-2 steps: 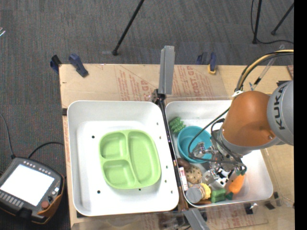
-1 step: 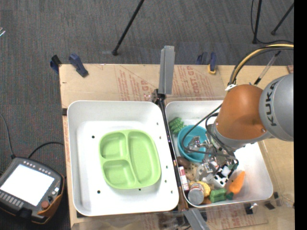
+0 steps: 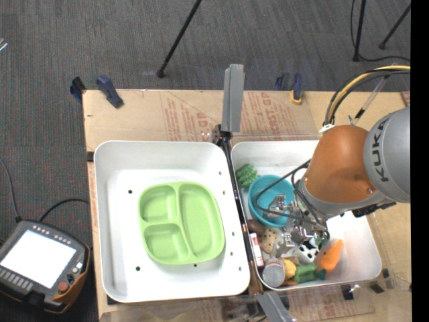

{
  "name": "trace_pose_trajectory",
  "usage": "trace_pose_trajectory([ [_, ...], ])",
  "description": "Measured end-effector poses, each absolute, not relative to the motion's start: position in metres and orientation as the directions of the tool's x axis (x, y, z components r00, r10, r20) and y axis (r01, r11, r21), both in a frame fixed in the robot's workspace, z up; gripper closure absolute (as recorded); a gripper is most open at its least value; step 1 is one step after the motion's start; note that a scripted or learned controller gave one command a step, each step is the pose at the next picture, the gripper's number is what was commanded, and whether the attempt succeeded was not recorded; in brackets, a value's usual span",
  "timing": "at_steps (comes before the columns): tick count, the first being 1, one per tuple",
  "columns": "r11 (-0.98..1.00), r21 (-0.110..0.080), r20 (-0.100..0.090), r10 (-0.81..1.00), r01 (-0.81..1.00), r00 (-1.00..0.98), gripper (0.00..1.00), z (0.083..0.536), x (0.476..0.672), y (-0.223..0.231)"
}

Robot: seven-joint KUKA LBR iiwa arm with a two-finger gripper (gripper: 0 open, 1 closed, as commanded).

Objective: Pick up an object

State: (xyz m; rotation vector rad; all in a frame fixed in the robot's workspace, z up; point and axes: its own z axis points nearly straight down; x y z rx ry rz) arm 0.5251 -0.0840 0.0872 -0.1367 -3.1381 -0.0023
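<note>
Underneath, dark grey carpet surrounds a cardboard-topped bench [image 3: 167, 113] bearing a left bin [image 3: 107, 180] with a green divided tray [image 3: 181, 221] and a right bin [image 3: 365, 247] crowded with toys, where the gripper [image 3: 301, 237] hangs low above a black-and-white die [image 3: 308, 251], its grip impossible to tell.

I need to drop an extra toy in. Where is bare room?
Bare floor rings the green divided plate in the left white bin. The right white bin is bare along its back wall; its front, around the gripper, is crowded.
</note>
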Motion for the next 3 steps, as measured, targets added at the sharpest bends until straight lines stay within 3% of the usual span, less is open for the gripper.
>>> trace_pose_trajectory([
  [1, 0.979, 0.001, -0.002, 0.206, 0.206, -0.979, 0.00, 0.089, 0.616, -0.082],
  [2, 0.957, 0.000, 0.000, 0.292, 0.292, -0.957, 0.00, 0.088, 0.574, -0.138],
  [3, 0.921, 0.001, 0.001, 0.388, 0.388, -0.921, 0.00, 0.087, 0.524, -0.120],
])
